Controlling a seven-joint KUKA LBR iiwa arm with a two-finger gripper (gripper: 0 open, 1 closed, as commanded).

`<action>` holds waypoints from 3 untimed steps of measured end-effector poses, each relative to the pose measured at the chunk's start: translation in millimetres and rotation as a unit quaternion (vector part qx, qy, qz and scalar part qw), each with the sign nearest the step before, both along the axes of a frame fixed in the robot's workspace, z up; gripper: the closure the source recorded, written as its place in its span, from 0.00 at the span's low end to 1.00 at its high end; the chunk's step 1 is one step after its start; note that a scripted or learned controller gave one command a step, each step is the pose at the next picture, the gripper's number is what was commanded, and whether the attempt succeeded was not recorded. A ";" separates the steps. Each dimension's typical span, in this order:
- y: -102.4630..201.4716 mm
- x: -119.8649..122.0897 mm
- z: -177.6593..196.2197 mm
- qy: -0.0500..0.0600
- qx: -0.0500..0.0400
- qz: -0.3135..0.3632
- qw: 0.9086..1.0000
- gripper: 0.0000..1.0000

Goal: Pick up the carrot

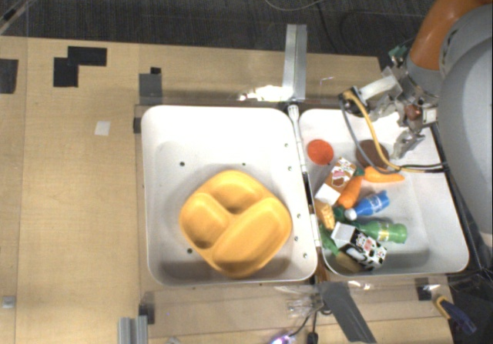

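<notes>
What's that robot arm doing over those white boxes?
It is trying to get the carrot. The gripper hangs over the right bin, just above the carrot, which lies on a pile of toy food and bottles. Nothing is in its grip. The left bin has a yellow divided dish.

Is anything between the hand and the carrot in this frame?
Nothing visible lies between them. The hand hangs over the right bin, just above and to the right of the carrot. The carrot lies on top of the pile, with a brown item close beside it on the upper side.
</notes>
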State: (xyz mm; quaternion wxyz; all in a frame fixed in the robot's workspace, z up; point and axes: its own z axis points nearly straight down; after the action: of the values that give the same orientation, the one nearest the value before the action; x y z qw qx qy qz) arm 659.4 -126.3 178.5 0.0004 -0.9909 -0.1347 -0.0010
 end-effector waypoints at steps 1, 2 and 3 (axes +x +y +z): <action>-24.3 -18.4 -31.7 -0.001 0.000 0.106 0.994 0.00; -29.8 1.5 134.8 -0.002 0.000 -0.032 0.999 0.00; -30.8 4.0 9.4 0.000 0.000 0.000 1.000 0.00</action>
State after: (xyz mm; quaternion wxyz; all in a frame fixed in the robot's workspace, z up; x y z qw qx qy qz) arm 663.4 -157.1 188.0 0.0003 -0.9910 -0.1342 -0.0007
